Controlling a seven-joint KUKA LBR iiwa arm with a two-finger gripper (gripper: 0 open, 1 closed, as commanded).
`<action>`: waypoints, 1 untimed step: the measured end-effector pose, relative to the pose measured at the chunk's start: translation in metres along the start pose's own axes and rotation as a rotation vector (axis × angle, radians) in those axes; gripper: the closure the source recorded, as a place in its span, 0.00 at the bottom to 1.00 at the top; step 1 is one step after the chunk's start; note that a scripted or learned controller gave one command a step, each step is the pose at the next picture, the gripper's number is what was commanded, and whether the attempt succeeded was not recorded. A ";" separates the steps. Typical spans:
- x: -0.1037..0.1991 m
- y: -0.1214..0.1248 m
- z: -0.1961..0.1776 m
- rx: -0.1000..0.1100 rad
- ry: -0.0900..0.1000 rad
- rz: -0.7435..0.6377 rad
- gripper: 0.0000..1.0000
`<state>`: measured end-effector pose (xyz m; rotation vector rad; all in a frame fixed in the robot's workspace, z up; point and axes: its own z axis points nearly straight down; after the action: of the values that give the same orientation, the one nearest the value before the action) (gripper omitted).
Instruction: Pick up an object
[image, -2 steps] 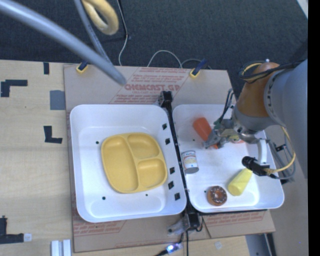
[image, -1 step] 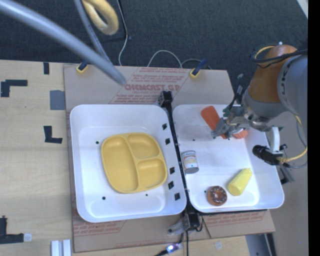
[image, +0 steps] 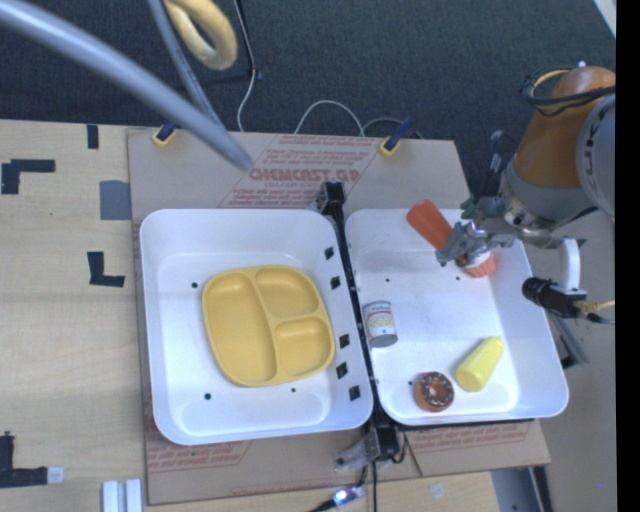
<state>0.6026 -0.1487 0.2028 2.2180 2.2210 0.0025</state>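
Observation:
My gripper (image: 462, 250) hangs low over the far right part of the right bin (image: 530, 330). Just left of it lies an orange-red oblong piece (image: 428, 222), tilted. A small orange-red bit (image: 482, 265) peeks out from under the gripper's right side, and I cannot tell whether it is held. Further forward in the same bin are a small grey can (image: 379, 324) by the left wall, a brown doughnut (image: 434, 391) and a yellow oblong object (image: 480, 362) at the front.
The left bin (image: 170, 250) holds a yellow divided plate (image: 268, 325). A black divider (image: 345, 290) runs between the bins. The arm's orange band (image: 560, 120) and wrist rise at the right. A grey pole (image: 130, 80) crosses the upper left.

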 end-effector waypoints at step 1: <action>0.001 0.011 -0.050 -0.001 0.000 -0.001 1.00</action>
<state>0.6135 -0.1475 0.2527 2.2162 2.2211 0.0037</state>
